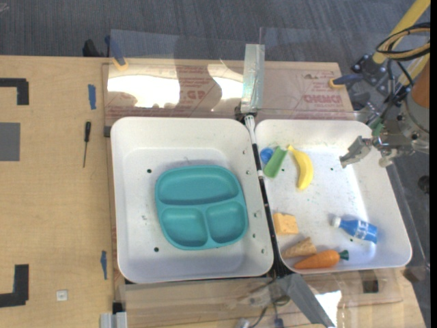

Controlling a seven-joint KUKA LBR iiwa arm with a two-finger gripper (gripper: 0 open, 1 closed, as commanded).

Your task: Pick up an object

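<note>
The right bin (382,183) holds several small things. A yellow banana (303,168) lies near its far left, beside a green piece (276,162) and a small blue piece (266,154). An orange-yellow block (286,223) sits at the left wall, and a tan wedge (299,247) and a carrot (319,259) lie along the near edge. A blue and white bottle (357,229) lies at the near right. My gripper (369,154) hangs above the bin's far right corner, open, with nothing between its fingers.
The left bin (130,183) carries a teal divided plate (201,206). An upright clear divider (252,80) stands behind the gap between the bins. Yellow and black cables (403,36) hang at the far right. A screwdriver (86,142) lies on the bench at left.
</note>
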